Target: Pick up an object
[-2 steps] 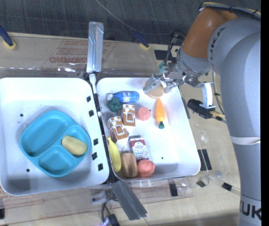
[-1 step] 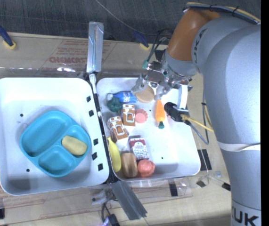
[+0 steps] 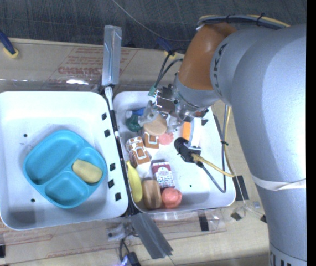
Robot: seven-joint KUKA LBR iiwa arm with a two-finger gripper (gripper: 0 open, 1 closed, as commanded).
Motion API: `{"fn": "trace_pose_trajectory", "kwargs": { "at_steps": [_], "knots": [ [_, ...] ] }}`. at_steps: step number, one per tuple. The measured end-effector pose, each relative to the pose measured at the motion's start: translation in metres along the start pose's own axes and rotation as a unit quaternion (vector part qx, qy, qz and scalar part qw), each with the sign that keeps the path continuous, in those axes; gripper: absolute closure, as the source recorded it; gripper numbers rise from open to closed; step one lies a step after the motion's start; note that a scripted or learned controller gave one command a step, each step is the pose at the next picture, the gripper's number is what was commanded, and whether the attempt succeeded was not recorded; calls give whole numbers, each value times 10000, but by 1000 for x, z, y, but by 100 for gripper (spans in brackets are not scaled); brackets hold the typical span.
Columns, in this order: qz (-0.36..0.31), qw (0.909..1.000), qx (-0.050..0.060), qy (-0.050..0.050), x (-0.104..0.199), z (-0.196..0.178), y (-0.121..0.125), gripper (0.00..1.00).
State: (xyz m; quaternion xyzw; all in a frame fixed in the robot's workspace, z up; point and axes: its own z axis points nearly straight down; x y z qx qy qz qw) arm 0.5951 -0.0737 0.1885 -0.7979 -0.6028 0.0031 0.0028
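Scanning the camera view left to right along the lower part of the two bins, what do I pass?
Left bin wall → blue divided plate → yellow potato-shaped piece on that plate → banana → brown bread-like piece → pink-red round piece → right bin's bare floor.

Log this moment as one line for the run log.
arm: over right bin | gripper: low among toys at bin's far end, grasp unconfirmed | left bin: blue plate with yellow item
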Motion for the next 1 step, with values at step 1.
{"fn": "trace_pose_trajectory", "kwargs": {
  "at_steps": [1],
  "knots": [
    [-12, 10000, 26, -7, -1, -7, 1, 100]
  ]
}}
